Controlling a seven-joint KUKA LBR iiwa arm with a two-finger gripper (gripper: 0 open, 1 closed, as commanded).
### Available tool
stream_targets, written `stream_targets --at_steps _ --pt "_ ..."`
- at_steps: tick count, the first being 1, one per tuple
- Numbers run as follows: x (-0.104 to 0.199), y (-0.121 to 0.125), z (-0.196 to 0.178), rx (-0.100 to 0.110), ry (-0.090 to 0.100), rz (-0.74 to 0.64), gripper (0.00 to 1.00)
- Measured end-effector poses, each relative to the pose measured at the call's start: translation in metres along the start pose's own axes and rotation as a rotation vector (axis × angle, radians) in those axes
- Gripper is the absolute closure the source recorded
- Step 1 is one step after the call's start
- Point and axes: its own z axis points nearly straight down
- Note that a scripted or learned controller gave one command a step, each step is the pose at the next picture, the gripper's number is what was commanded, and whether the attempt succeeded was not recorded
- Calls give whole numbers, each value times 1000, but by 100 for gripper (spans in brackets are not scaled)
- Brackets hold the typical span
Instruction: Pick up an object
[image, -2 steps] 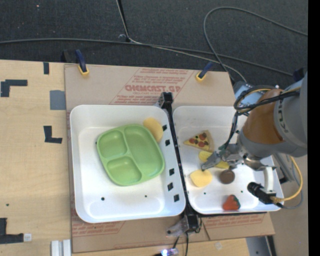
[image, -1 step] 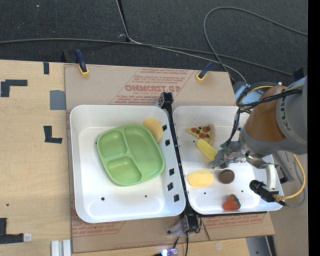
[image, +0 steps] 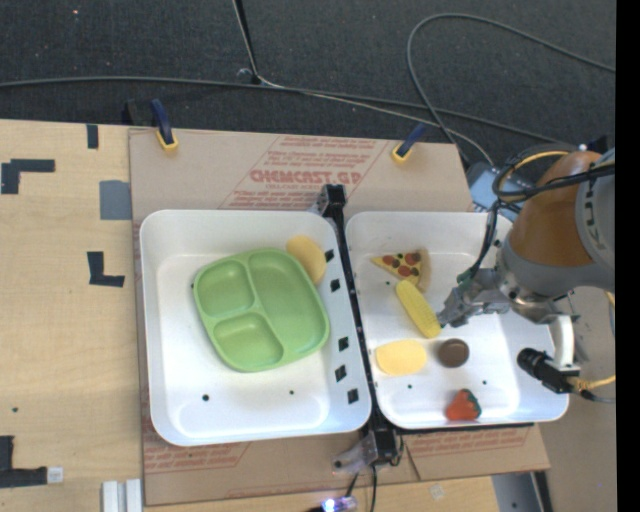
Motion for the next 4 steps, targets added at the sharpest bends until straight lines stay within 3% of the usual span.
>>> stream_targets --at_steps 2,4 --pt "-5 5 -108 -2 -1 -1 100" --pt "96 2 -101 3 2 -6 100"
